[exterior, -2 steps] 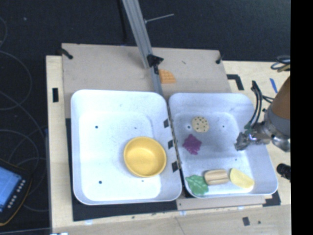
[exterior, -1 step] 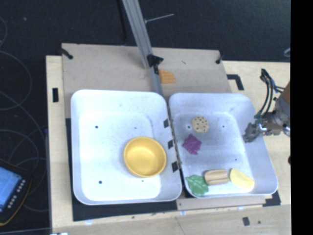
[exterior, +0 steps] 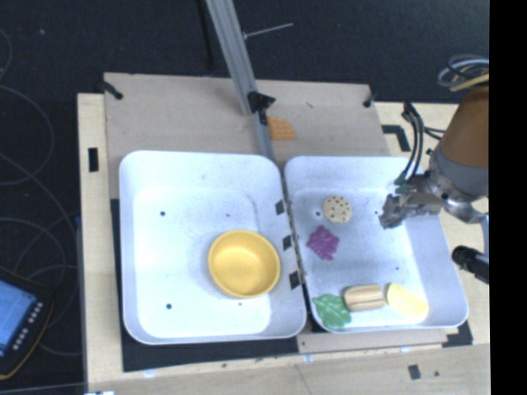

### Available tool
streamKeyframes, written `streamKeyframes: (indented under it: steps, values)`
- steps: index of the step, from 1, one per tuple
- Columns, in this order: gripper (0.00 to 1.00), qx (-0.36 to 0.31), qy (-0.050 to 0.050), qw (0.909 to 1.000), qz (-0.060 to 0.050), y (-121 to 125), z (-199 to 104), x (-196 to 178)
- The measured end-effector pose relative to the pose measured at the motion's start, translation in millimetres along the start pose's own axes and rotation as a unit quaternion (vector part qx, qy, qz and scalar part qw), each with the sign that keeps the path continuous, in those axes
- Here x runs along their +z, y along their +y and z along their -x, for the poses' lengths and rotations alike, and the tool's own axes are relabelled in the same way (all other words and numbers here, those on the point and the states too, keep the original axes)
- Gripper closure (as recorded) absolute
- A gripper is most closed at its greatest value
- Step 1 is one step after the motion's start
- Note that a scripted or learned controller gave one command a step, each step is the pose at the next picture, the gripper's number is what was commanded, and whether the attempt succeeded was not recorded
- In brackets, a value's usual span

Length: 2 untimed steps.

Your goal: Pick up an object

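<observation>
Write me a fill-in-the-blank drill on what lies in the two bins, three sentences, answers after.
1. The yellow bowl sits in the ____ bin as the camera sees it.
2. The purple piece lies just below the ____ disc.
3. Along the right bin's near wall, the tan cylinder lies between the green piece and the ____ lump.

Missing words: left; spotted; yellow
</observation>
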<state>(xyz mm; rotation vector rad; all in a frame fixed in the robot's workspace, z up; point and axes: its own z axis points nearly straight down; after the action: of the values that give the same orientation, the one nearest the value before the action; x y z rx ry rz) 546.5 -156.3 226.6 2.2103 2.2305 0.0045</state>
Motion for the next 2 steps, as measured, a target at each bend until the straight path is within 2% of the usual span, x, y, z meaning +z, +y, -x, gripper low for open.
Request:
streamKeyframes:
  steps: [1,2]
  values:
    - [1.0,0.0,0.0,1.0,0.0,12.1,-62.2,-5.7]
    - [1.0,0.001,-0.001,1.0,0.0,24.5,-111.0,2.9]
